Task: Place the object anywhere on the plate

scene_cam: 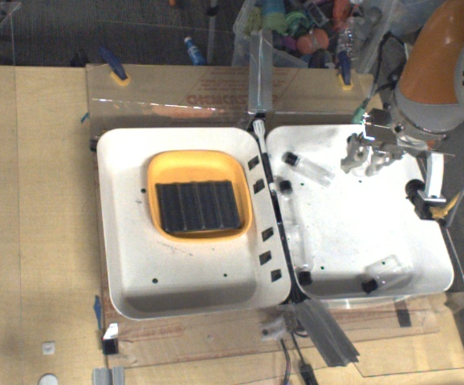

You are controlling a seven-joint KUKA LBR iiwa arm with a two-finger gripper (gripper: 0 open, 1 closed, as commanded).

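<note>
With the gripper (366, 160) spread and empty near the far edge of the right white bin (352, 223), lower squarely over the small clear black-capped vial (306, 167) by that bin's inner edge, close across its narrow body, then carry to the yellow plate (158, 167).

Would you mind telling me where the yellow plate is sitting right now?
The yellow plate sits in the left bin of the camera view, toward its back half, with a dark ridged object lying on it. The pincer is over the right bin.

Bright, even overhead light; soft, slightly grainy.
</note>
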